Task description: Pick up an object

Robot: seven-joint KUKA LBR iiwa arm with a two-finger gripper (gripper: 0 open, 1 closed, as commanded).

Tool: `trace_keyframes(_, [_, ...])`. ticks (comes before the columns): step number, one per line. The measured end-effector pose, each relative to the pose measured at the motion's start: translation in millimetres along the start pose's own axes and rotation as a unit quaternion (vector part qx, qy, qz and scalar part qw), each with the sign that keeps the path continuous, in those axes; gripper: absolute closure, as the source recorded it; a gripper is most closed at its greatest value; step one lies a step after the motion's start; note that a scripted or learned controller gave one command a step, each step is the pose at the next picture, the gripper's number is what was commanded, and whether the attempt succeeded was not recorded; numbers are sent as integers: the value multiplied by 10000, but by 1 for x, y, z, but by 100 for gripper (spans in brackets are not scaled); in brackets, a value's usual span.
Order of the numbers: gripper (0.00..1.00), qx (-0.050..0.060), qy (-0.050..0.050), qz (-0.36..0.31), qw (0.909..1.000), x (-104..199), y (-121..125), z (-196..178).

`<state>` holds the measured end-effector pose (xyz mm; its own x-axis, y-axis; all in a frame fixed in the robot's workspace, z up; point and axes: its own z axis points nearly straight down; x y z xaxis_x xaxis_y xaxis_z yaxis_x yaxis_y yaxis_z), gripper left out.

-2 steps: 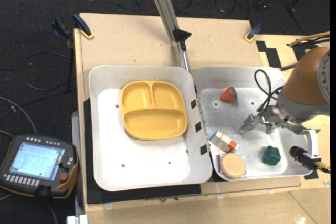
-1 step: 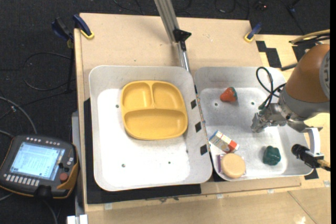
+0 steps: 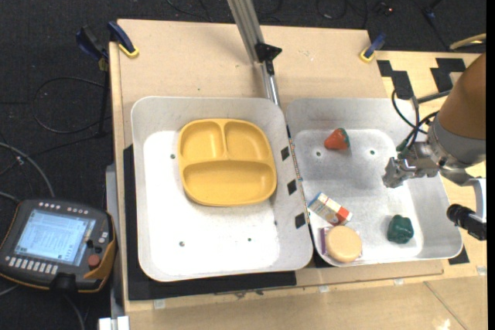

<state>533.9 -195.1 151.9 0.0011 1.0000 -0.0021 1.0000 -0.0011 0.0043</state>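
The gripper (image 3: pixel 393 174) hangs over the right bin (image 3: pixel 363 147), near its right side; whether its fingers are released or clenched cannot be told. 4 things lie in that bin: a red strawberry-like toy (image 3: pixel 336 139) near the top, a dark green lumpy object (image 3: pixel 400 229) at lower right, a small white and red carton (image 3: pixel 329 208), and a round tan bun-like piece (image 3: pixel 343 243) touching it. A yellow 3-compartment plate (image 3: pixel 227 161) sits in the left bin (image 3: pixel 155 243).

Divided plate (image 3: pixel 228 162) in left bin (image 3: pixel 155 189), strawberry (image 3: pixel 336 139), carton (image 3: pixel 329 208) in right bin (image 3: pixel 433 239)
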Motion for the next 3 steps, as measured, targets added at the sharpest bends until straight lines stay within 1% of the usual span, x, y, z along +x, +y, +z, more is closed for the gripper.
trace_keyframes(1, [100, -16, -5, -21, 10000, -1, 7, -63])
trace_keyframes(2, [100, 1, 1, -20, 10000, -1, 9, -87])
trace_keyframes(3, [100, 12, 14, -43, 10000, 40, 23, -85])
